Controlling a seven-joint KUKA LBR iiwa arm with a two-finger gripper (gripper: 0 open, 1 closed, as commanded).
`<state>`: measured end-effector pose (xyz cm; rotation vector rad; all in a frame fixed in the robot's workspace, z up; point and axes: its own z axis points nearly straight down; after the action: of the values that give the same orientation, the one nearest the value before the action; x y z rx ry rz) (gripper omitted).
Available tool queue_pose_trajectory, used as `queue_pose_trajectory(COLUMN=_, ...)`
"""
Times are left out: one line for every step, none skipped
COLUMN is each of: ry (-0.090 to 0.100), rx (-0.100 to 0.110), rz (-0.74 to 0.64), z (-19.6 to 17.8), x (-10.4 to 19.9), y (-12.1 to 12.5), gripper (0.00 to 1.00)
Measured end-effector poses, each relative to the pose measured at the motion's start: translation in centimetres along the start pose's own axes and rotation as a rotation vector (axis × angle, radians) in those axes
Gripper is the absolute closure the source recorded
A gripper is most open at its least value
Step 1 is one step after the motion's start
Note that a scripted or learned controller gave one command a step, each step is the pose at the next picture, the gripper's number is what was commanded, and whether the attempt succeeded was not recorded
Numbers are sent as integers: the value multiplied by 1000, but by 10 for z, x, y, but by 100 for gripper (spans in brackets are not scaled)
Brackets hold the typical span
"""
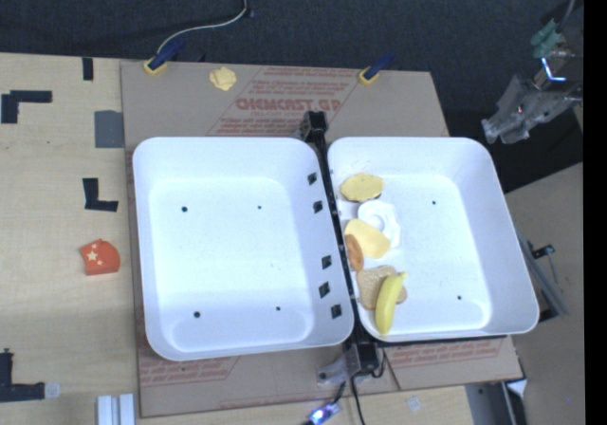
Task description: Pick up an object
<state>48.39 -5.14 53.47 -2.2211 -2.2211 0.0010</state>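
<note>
Dark carpet is seen behind a light wooden bench (pixel 57 224), on which a brown cardboard sheet (pixel 285 105) is laid beneath two shallow white bins. On the left bin (pixel 223 243) only small dark dots are visible. Along the left side of the right bin (pixel 455 224), close to the divider between the two bins, a cluster of food-like objects is gathered: a flat yellow round piece (pixel 361 188) at the top, a white ring-shaped piece (pixel 378 221) just below it, an orange-tan piece (pixel 365 245) touching that ring, a brown piece (pixel 373 283) lower down, and a yellow banana (pixel 388 302) resting against the brown piece nearest the front rim. A small yellow lump (pixel 223 79) is left on the cardboard behind the left bin, and a red-orange object (pixel 100 257) lies on the bench well to the left of the bins. The gripper (pixel 517 115) is held outside the right bin, beyond its far right corner and well apart from the cluster; whether it is apart or together cannot be told.
</note>
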Motion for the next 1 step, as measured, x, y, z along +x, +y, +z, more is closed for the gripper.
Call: queue_pose_trajectory(ry=0, rx=0, rz=0, z=0, x=5, y=0, gripper=100)
